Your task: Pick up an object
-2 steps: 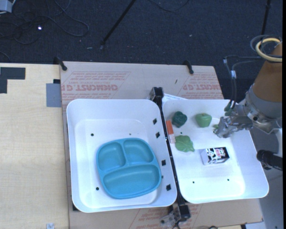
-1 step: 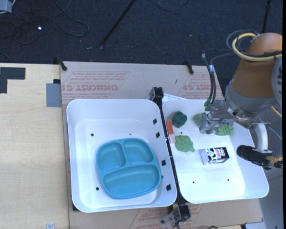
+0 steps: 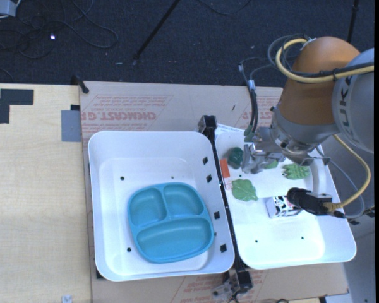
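The arm reaches in from the right and its tool (image 3: 258,158) sits low over the far end of the right bin (image 3: 303,248), among the small things scattered there. From where I stand I can't tell how the tool is set or whether it has anything in it; the wrist and cables crowd that spot.

Just beside the tool, toward the divider, lies a dark green lump (image 3: 234,156), and nearer the front a leafy green piece (image 3: 244,190) rests flat on the bin floor. Another pale green piece (image 3: 296,170) lies past the tool, partly under the arm. A small black-and-white box (image 3: 283,206) sits close to a black fitting on the arm's cable. An orange strip (image 3: 225,170) lies along the bin's left wall.

The left bin (image 3: 107,163) carries a blue tray (image 3: 170,223), well apart from the arm.

By my reckoning the pick is not yet done: every item I can see rests on the bin floor. The lift is left.
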`<state>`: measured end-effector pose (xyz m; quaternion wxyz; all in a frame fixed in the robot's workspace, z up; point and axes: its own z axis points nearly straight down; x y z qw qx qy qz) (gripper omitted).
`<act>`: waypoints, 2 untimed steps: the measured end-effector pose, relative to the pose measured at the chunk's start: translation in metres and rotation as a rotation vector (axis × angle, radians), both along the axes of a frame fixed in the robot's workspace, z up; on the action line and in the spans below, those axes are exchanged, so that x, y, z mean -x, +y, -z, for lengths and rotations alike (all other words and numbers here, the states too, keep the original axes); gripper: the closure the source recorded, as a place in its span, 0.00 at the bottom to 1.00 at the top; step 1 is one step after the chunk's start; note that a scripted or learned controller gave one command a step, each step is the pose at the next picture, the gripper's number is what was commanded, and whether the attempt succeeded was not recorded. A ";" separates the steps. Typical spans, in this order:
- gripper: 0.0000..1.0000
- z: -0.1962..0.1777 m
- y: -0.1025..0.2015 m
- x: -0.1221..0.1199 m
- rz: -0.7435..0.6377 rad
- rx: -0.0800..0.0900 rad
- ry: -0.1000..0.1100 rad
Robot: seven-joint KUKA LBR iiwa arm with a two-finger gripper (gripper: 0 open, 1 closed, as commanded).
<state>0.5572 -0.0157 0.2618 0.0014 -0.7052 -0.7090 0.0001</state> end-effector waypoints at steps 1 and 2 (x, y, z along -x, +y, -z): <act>1.00 0.009 0.058 -0.012 0.001 0.001 0.000; 1.00 0.029 0.111 -0.011 0.001 0.001 0.004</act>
